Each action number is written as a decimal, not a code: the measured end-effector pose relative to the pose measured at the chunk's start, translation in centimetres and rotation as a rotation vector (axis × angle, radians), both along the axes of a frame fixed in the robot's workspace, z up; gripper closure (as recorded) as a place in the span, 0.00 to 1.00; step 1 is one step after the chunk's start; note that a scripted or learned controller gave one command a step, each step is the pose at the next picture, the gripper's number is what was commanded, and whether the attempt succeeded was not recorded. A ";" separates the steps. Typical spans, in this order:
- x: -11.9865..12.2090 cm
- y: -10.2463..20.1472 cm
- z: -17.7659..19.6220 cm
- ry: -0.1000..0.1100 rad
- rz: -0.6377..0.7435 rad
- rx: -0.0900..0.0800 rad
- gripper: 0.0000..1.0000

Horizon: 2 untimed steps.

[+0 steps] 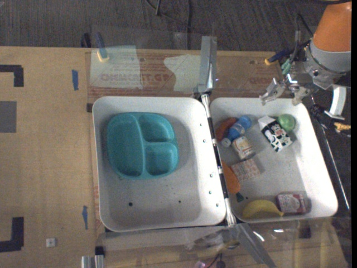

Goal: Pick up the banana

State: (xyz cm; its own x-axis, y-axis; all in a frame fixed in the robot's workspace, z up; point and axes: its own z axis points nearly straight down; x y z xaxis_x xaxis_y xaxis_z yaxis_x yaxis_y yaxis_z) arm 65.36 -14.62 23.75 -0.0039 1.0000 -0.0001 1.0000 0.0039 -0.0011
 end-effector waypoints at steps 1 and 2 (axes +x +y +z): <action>1.4 -2.5 13.7 -0.002 -0.165 -0.002 0.00; 1.4 5.1 2.5 0.000 -0.031 0.000 0.00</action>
State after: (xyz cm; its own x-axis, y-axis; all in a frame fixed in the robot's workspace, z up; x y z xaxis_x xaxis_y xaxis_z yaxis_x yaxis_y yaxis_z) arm 66.72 -9.55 26.29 0.0271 0.9996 -0.0003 0.9996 -0.0271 -0.0016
